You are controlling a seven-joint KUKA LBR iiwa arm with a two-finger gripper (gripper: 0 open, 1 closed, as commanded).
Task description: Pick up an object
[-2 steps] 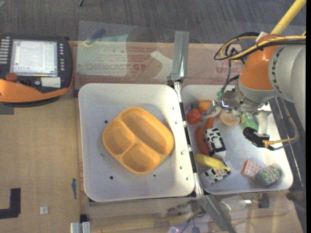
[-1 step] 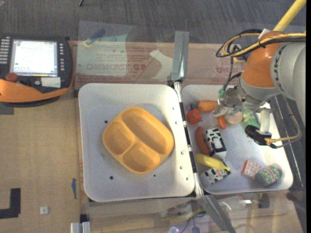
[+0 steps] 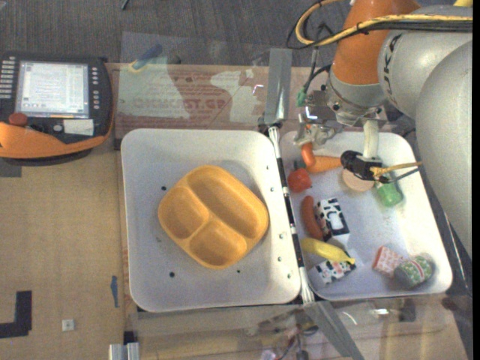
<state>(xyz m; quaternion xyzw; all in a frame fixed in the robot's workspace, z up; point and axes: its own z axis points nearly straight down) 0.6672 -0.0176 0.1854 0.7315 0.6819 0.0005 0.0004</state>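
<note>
1. The gripper [image 3: 315,132] hangs low over the right bin's [image 3: 431,201] far left corner; I cannot tell its grip.
2. Just beneath lie a toy carrot [image 3: 324,163] and tomato [image 3: 299,180].
3. Nothing looks lifted; the pick remains.
4. The left bin [image 3: 142,223] holds a yellow divided tray [image 3: 213,214].

Grey arm [image 3: 420,58] reaches in, tool [image 3: 315,130] lowered.

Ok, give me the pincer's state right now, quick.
Pincer: cannot be told. It hangs over the far end of the right bin, just above the carrot.
</note>
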